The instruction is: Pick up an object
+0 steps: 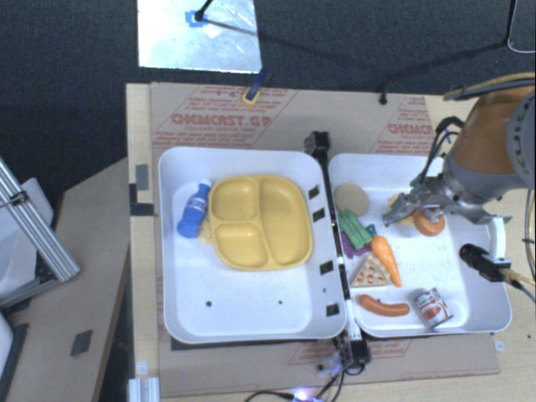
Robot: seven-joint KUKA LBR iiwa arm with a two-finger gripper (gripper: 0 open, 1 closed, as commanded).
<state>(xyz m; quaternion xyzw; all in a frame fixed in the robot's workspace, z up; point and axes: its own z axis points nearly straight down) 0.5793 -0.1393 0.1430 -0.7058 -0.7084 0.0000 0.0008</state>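
Observation:
The right bin (494, 308) holds several toy foods. My gripper (401, 211) hangs low over the bin's upper middle, right beside an orange fruit (430, 224), with a small yellow piece (408, 218) just beneath it. To the left are a tan round piece (351, 198) and a green and purple bundle (355, 229). Below those lie a carrot (384, 258), a triangular slice (368, 273), a sausage (385, 306) and a small can (433, 306). Nothing is visibly held.
The left bin (180, 308) carries a yellow divided plate (258, 222) and a blue bottle (193, 209). A black-clipped divider (328, 224) runs between the bins. The arm's black fitting (483, 263) overhangs the right bin's right side.

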